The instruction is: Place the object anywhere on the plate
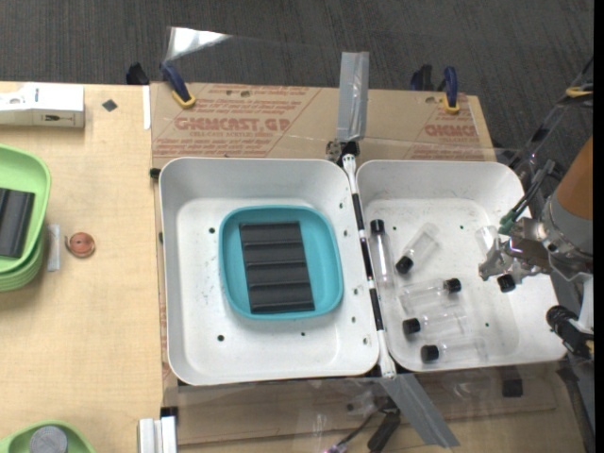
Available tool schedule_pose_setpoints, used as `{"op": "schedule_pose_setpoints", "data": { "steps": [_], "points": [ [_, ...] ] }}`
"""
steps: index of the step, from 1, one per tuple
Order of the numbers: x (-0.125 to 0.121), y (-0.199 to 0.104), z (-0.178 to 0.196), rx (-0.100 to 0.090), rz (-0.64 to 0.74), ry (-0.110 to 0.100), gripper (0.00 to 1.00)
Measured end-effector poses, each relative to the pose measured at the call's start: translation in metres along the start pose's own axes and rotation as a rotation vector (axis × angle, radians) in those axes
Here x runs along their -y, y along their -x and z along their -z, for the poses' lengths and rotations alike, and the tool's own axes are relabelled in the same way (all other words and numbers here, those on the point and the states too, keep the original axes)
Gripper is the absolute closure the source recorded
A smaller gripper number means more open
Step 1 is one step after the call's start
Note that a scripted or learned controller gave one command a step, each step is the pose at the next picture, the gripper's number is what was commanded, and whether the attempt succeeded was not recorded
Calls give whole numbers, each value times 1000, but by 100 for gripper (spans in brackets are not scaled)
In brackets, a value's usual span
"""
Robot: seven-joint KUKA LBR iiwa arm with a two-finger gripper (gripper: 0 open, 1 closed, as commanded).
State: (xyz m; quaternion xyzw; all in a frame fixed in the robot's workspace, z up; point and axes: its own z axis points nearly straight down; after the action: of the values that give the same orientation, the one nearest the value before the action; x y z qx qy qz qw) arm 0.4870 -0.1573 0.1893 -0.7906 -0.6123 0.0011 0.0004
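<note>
a: where's the plate?
b: the teal plate [280, 262] sits in the left bin [189, 281], a black ribbed insert on it

a: and the vials?
b: clear, black-capped vials [415, 251] lie scattered in the right bin [453, 182]

a: the gripper?
b: the gripper [505, 270] hangs at that bin's right edge; whether it pinches anything, i can't tell

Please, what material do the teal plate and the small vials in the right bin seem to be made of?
The teal plate looks like moulded plastic: even colour, rounded rim, a soft sheen. The vials seem to be clear plastic or glass, I cannot tell which; the white bin shows through them, and their caps are black.
</note>
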Motion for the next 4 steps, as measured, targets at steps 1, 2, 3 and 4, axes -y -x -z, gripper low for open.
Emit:
{"op": "schedule_pose_setpoints", "data": {
  "steps": [1,2,3,4],
  "points": [
    [20,-51,26,0,36,-1,100],
    [32,-102,1,0,143,-1,100],
    [38,-157,20,1,235,-1,100],
    [18,-228,1,2,497,-2,100]
  ]
}}
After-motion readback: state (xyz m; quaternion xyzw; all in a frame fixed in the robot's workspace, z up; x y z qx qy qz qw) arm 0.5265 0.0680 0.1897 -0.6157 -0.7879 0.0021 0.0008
